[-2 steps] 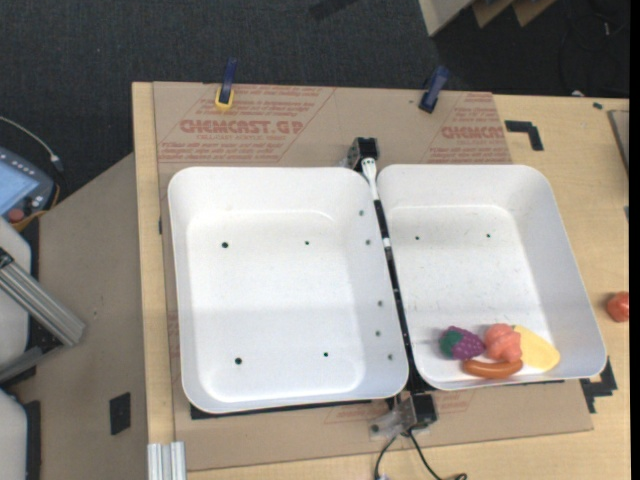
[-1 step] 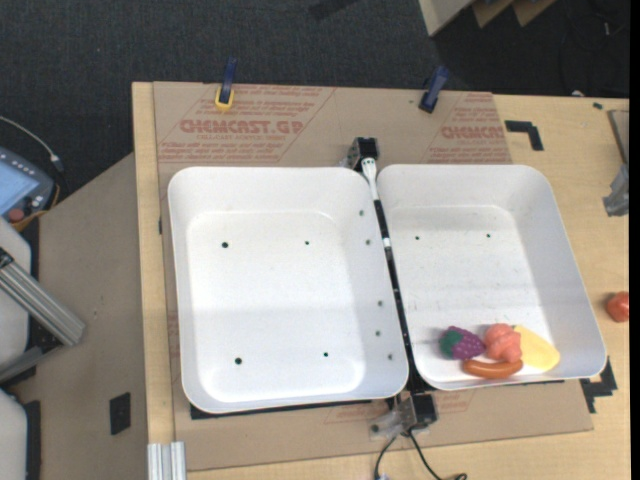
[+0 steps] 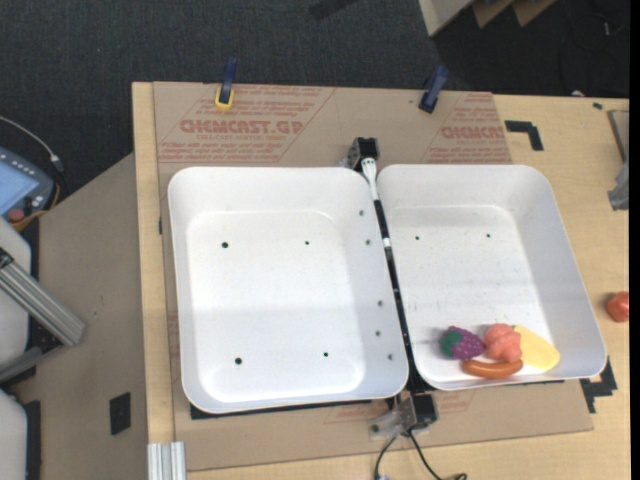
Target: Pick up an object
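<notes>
Several small toy foods lie bunched in the near corner of the right bin (image 3: 520, 208): a purple grape cluster (image 3: 463, 342), a red-orange piece (image 3: 503, 342), a yellow piece (image 3: 539, 351) and an orange-brown sausage shape (image 3: 492, 368) in front of them. They touch or nearly touch one another, close to the bin's front rim.
The left bin (image 3: 200, 268) sits beside the right one, joined by a black divider strip (image 3: 385, 258). A small orange object (image 3: 618, 307) lies on the bench right of the right bin. Blue clamps (image 3: 434, 88) and a yellow-and-blue clamp (image 3: 226, 92) hold the cardboard at the back.
</notes>
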Motion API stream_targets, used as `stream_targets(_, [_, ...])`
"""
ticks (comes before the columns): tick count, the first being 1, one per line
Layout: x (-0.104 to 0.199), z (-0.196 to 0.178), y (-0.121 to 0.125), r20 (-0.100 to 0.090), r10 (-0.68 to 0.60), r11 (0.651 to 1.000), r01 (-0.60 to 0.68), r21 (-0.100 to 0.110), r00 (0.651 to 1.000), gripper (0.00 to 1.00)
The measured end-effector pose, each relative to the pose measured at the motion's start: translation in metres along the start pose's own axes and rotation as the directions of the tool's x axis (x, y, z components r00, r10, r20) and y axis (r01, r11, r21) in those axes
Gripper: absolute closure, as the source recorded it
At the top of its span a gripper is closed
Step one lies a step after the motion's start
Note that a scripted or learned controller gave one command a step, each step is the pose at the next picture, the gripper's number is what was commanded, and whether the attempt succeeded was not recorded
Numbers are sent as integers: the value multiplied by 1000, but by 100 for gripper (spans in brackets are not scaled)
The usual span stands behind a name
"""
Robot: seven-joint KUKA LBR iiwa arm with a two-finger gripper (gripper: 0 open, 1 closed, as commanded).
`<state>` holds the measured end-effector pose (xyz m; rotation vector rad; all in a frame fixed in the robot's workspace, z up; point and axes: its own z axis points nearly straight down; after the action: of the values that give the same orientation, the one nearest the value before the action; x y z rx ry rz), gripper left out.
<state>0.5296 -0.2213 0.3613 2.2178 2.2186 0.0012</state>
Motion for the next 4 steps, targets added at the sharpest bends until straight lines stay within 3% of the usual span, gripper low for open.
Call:
stream_targets(1, [-3, 30, -13, -3, 2, 1000, -2, 7, 1000, 100])
stream_targets(4, [-4, -4, -11, 6, 0, 1000, 0, -7, 1000, 100])
